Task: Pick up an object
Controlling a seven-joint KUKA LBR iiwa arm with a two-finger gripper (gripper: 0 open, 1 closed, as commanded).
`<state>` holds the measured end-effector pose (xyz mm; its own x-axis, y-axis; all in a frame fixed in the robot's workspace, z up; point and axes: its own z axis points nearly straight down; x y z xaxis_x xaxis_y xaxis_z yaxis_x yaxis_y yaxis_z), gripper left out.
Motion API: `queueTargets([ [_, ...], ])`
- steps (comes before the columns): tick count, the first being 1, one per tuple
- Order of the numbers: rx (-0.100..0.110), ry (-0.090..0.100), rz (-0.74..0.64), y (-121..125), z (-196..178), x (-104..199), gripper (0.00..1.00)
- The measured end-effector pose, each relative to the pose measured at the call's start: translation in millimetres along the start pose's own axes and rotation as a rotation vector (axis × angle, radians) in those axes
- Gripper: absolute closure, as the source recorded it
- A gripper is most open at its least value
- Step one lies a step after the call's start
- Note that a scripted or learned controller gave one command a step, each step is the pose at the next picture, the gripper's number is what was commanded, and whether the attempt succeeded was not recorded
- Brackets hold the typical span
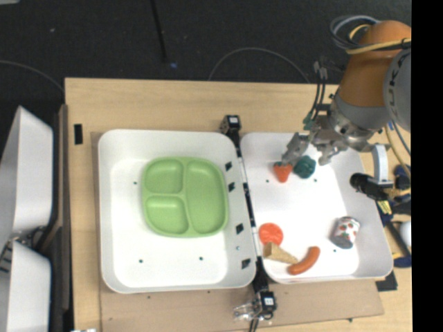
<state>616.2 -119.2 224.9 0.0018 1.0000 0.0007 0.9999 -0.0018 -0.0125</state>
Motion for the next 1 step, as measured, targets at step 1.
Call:
queueTargets([
  [1, -0.014, -0.001, -0.002, 2.5, -8.5, 0.3, 0.00],
])
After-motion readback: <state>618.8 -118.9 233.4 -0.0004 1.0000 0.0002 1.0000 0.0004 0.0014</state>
